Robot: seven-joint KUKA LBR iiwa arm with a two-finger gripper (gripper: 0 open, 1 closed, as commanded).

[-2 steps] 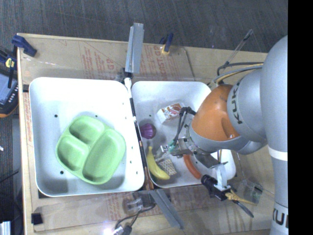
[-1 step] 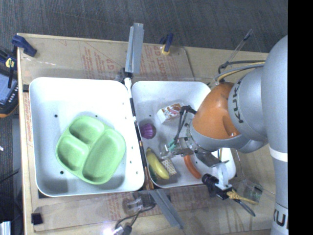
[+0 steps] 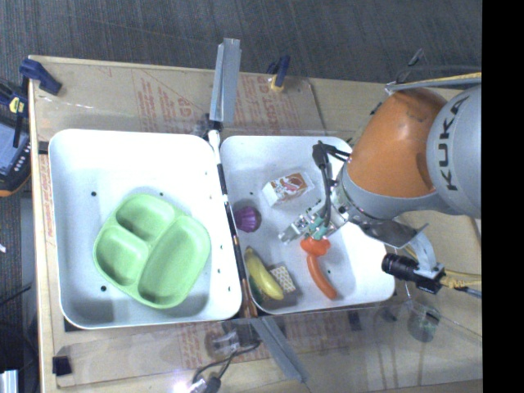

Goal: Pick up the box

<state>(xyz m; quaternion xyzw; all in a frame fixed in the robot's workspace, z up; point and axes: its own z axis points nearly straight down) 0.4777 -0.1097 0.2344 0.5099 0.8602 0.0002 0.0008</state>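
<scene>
Over the right bin (image 3: 246,150), the tool (image 3: 304,228) touches the carrot (image 3: 318,262); its spread is unclear.

Right bin (image 3: 246,150) is crowded: the box (image 3: 287,187) sits with bare white floor at its 12 and 9 o'clock, open for a pass. At its 7 o'clock, the purple ball (image 3: 247,217). At 5 o'clock the gripper (image 3: 304,226) hangs over the carrot (image 3: 318,267). Banana (image 3: 263,275) and a small block (image 3: 284,279) close off 6 o'clock, by the near wall.
</scene>
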